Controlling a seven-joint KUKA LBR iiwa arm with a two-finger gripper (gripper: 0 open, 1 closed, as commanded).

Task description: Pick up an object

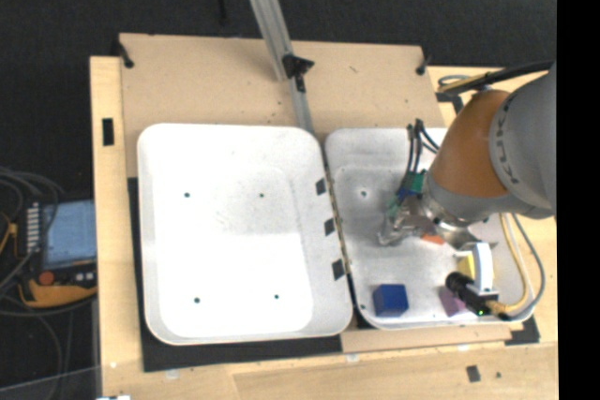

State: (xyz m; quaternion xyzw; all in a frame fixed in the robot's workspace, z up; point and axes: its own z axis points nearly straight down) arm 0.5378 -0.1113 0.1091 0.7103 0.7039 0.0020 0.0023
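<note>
My gripper hangs low over the middle of the right bin, reaching in from the right under the orange wrist band. A blue block lies near the bin's front edge, below and slightly left of the gripper. A purple object sits at the front right of the bin. A small orange-red piece shows just right of the gripper. I see nothing between the gripper's tips, though the wrist hides part of them.
The left bin lies beside the right one, with a row of dark clips along their shared edge. A metal pole slants up from the back of the bench.
</note>
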